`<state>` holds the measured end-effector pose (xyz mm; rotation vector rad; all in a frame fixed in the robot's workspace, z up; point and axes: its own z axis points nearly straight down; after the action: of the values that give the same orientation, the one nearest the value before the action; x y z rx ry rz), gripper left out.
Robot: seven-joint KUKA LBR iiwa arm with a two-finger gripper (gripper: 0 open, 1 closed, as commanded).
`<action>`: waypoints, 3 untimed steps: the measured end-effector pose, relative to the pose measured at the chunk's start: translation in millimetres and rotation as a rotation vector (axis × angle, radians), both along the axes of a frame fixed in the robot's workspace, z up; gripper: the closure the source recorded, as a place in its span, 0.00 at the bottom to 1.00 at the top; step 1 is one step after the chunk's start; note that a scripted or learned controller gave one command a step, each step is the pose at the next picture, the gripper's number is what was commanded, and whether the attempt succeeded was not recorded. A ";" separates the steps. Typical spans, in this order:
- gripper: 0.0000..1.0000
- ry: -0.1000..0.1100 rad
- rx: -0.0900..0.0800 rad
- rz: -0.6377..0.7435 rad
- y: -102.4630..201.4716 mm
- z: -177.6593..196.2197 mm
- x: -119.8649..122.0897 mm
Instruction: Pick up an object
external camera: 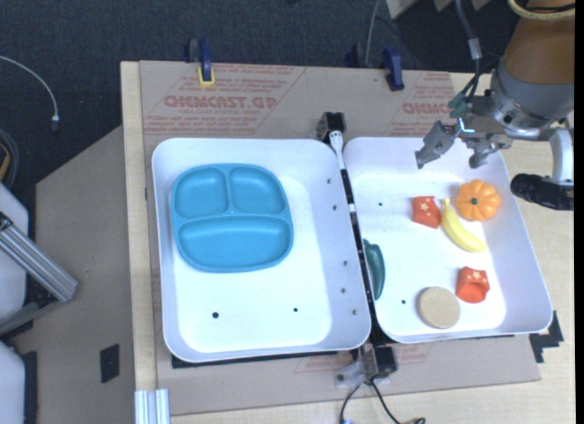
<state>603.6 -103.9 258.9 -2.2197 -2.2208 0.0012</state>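
Two white bins sit side by side on a brown board printed in red with "CHEMCAST GP" [221,101]; a second, partly covered print of the same sort [422,108] lies just left of the pincer [457,147]. The pincer hangs over the far end of the right bin [388,162], its two fingers spread wide with nothing between them. One finger [432,147] reaches out to the left, the other [481,152] points down toward the pumpkin [478,200].

The pumpkin, small and orange, lies just below the pincer, nearest of all the objects. Touching it on the near side is a banana [463,228], and beside that, below and slightly left of the pincer, a red block [425,212]. Further toward the near end are a second red piece [472,284] and a tan disc [439,307]. A teal piece [373,265] lies against the bin's left wall, well down and left of the pincer.

Far to the left, the left bin [274,317] holds a blue divided plate [233,217]. Two blue clamps [205,62] [392,67] grip the board's far edge.
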 end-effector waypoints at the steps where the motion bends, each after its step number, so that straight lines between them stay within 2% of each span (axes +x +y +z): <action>1: 0.00 0.005 0.001 -0.002 -8.7 -55.1 -5.1; 2: 0.00 0.004 0.001 -0.001 -5.9 -97.9 -5.5; 3: 0.00 0.000 0.000 0.000 -4.2 -159.2 -8.6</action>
<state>595.0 -108.2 99.7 -2.2200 -2.2209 0.0015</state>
